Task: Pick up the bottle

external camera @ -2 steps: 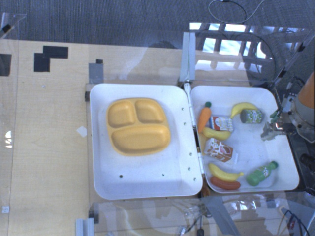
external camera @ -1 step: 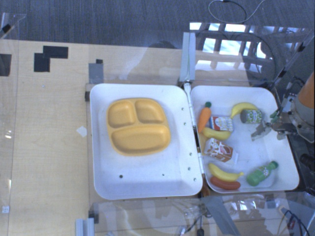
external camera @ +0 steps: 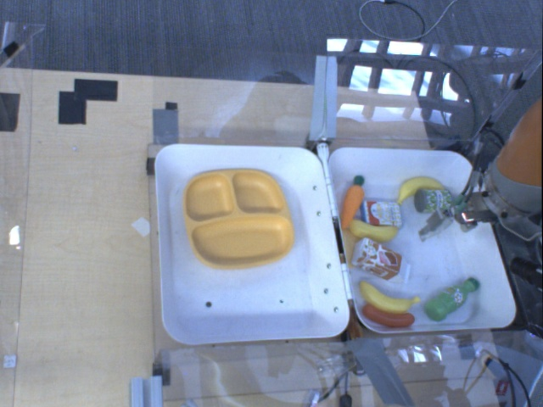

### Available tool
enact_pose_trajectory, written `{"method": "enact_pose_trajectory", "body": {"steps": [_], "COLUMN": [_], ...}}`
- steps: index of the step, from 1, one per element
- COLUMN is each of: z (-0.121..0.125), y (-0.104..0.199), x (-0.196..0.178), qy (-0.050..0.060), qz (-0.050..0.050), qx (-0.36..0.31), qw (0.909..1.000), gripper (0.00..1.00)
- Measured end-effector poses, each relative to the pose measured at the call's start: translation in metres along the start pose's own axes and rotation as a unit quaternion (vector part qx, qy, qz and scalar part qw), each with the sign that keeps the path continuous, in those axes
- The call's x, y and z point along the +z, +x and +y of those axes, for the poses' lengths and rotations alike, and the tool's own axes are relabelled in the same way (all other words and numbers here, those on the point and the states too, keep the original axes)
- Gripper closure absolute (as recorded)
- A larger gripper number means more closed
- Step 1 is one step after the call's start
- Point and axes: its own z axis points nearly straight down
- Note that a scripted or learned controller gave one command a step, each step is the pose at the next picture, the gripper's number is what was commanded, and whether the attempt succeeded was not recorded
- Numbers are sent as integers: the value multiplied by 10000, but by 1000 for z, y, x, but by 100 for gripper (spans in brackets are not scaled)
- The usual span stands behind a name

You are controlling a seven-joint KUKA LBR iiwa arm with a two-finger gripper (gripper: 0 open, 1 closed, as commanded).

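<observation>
Wooden bench (external camera: 85,227), white bins (external camera: 246,325), grey carpet (external camera: 170,15)

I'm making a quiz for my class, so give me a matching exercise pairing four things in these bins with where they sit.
Things:
1. bottle
2. tray
3. carrot
4. gripper

Places:
A. left bin
B. near right corner of the right bin
C. right bin, beside the divider, far end
D. above the right bin, just below the far banana

Pairs: 1-B, 2-A, 3-C, 4-D
</observation>
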Motion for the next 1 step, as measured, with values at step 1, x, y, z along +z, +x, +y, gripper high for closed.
{"method": "enact_pose_trajectory", "body": {"steps": [1], "z": [-61], "y": [1], "x": [56], "qy": [-35], "qz": [-23], "qx": [-2144], "qw": [9767], "gripper": [0]}}
